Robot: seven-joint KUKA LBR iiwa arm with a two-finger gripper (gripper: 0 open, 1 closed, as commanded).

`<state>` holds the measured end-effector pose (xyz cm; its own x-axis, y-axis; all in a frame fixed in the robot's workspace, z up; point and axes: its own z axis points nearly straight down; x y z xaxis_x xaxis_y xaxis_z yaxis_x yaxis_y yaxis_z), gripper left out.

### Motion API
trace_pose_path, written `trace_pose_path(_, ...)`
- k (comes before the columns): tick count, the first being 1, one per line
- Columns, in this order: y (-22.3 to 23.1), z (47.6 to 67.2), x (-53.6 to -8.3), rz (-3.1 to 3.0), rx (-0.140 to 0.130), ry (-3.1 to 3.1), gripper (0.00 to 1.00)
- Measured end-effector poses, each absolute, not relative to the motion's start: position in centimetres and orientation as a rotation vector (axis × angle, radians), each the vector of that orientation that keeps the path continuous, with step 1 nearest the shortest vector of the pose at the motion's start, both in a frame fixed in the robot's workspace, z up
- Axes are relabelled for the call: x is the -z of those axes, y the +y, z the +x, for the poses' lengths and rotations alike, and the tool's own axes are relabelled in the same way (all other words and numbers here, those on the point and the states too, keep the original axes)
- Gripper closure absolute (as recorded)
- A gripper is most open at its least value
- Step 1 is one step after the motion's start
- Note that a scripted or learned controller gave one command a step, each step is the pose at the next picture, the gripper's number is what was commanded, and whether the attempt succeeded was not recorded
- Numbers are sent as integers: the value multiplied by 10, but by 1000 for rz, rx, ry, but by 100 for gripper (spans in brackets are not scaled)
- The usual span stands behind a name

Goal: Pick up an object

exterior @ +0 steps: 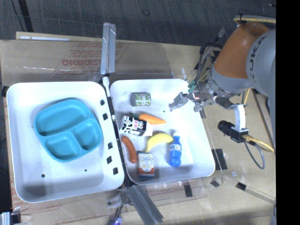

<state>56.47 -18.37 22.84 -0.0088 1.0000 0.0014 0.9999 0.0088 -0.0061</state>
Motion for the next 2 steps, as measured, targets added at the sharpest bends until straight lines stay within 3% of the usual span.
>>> trace_pose_path(1,-210,531,-99,-2170,-4,-2265,0)
trace_pose_path(2,-191,485,-91,-2096,-1,-2335,0)
